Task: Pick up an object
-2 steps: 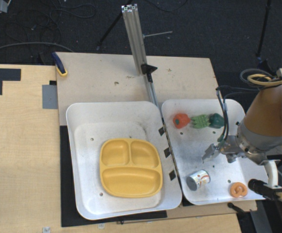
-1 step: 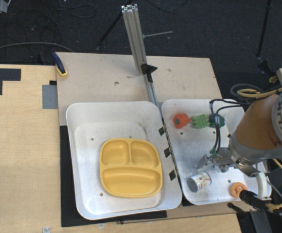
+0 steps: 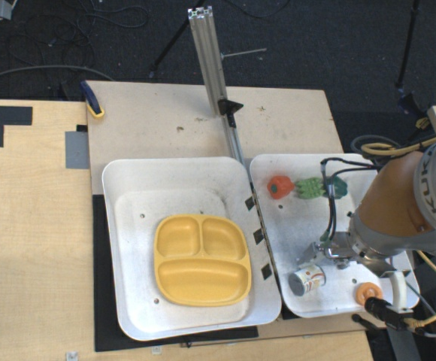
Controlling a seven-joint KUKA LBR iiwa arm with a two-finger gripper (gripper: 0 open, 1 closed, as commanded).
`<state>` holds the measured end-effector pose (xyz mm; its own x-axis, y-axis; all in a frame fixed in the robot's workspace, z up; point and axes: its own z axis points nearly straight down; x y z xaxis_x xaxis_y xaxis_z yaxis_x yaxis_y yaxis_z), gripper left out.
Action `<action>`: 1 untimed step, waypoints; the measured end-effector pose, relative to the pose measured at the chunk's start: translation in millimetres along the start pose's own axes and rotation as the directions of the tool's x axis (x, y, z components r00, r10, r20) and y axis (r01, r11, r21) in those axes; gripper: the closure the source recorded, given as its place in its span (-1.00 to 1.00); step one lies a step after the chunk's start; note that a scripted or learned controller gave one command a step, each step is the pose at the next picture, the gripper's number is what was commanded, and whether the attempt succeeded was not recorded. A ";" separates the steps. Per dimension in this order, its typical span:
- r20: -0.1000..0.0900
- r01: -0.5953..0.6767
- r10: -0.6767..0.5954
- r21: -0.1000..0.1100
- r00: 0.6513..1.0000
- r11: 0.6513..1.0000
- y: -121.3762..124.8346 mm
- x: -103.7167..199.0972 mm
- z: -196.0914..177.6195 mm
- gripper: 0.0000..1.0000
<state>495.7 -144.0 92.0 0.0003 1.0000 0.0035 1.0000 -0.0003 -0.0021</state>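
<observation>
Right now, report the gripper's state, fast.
Gripper: cannot be told; it hangs low in the right bin, just above and right of a small can.

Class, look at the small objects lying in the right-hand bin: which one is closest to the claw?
The small white cup on its side, just below-left of the claw. The carrot toy lies at the bin's far end; the orange piece sits further right.

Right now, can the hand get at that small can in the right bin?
Probably yes. The hand sits just above the small can in the right bin, with nothing lying between them.
</observation>
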 end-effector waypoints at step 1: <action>-0.001 -0.003 0.003 -0.007 1.000 1.000 2.4 0.0 -12.2 1.00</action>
<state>498.2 -144.0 104.2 0.0037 1.0000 0.0050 1.0000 -0.0037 0.0051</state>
